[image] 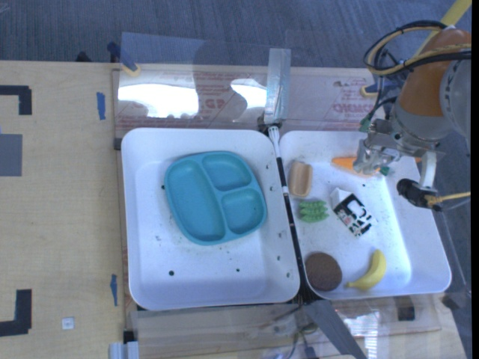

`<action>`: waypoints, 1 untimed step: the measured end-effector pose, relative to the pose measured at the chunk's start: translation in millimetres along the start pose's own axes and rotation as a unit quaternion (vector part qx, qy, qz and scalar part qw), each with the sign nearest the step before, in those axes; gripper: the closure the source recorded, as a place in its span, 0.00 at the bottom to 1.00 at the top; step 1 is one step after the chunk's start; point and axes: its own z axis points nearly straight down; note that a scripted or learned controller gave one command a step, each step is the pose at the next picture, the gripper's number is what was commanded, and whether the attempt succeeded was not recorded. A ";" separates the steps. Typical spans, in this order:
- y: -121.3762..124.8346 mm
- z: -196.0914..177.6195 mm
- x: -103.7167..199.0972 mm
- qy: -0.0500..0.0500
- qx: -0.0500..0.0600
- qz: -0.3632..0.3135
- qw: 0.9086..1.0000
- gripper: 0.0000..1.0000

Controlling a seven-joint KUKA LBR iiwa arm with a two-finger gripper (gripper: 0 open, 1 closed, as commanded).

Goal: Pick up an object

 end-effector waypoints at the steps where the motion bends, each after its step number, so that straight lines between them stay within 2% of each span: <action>1: -0.2 0.5 0.1 0.000 0.000 0.000 1.000 0.00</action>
